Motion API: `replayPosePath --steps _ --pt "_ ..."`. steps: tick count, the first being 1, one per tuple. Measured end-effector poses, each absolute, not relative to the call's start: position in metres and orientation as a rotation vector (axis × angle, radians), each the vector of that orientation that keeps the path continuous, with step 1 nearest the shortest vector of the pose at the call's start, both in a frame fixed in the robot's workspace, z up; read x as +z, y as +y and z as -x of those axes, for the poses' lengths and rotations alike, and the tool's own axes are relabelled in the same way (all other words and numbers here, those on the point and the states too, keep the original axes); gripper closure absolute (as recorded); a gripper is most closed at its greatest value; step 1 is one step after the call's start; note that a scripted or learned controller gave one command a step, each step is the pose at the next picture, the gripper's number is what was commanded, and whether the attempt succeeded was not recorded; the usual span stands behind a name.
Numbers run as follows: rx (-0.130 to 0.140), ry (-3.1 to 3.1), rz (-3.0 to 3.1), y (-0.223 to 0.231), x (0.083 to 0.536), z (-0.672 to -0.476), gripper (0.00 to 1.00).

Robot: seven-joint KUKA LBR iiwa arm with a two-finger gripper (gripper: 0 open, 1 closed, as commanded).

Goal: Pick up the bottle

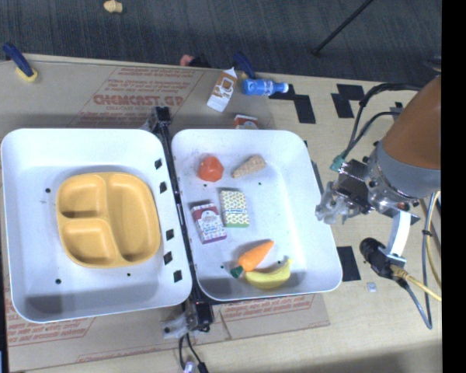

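The bottle is small and blue with a pale cap end. It lies on its side on the bench behind the right bin, outside both bins. My gripper hangs just past the right bin's right rim, about mid-height in the view and well in front of the bottle. Nothing shows in the gripper. The grey wrist and orange band rise to its right.
The right bin holds a red tomato, a biscuit, a green box, a red box, a carrot and a banana. A yellow divided tray lies in the left bin. A small carton lies left of the bottle.
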State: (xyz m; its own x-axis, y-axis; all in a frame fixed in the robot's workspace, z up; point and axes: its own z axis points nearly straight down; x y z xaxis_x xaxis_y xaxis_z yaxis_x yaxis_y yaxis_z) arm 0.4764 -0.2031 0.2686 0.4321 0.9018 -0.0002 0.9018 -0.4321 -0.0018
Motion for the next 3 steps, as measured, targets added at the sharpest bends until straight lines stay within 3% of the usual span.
replayPosePath --steps 1,2,3 --pt "0.005 -1.678 2.65 -0.179 0.193 -0.476 1.0" --pt "0.001 -1.792 2.581 -0.175 0.402 -0.477 1.0" --pt "0.006 -0.952 2.989 -0.185 0.299 -0.476 1.0"
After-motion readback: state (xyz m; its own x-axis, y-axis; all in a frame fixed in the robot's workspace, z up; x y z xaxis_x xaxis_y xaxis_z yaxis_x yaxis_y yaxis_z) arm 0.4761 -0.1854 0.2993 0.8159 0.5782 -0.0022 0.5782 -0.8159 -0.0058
